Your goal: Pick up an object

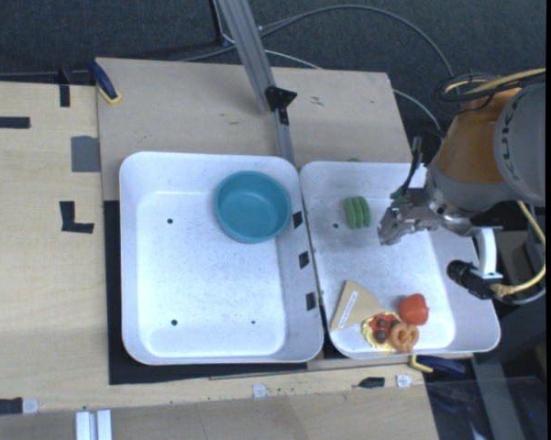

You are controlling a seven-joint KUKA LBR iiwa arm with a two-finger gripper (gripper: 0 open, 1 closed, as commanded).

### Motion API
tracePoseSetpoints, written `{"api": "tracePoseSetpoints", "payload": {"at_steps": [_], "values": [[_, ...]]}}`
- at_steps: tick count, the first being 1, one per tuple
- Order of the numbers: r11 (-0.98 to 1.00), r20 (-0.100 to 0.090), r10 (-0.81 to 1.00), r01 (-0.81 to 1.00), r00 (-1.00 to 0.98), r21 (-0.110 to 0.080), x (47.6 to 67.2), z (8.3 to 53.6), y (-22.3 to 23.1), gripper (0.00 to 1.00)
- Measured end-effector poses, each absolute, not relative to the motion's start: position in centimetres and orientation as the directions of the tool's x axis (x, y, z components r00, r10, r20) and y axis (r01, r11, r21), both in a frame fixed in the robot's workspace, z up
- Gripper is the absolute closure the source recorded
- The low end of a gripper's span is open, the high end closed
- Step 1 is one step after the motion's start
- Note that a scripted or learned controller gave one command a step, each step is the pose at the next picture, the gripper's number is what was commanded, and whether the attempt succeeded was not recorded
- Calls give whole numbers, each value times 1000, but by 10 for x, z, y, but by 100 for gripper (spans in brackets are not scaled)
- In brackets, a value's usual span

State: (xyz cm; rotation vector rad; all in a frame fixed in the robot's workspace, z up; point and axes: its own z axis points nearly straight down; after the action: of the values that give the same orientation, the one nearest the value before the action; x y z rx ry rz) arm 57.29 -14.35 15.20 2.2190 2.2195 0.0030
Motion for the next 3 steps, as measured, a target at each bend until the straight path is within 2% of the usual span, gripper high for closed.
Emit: {"api": "tracePoseSetpoints", "payload": {"at_steps": [2, 3], "values": [[1, -1, 1000, 1000, -1, 5, 571, 273, -132, 100], [4, 1, 1000, 1000, -4, -1, 557, 272, -78, 100]]}}
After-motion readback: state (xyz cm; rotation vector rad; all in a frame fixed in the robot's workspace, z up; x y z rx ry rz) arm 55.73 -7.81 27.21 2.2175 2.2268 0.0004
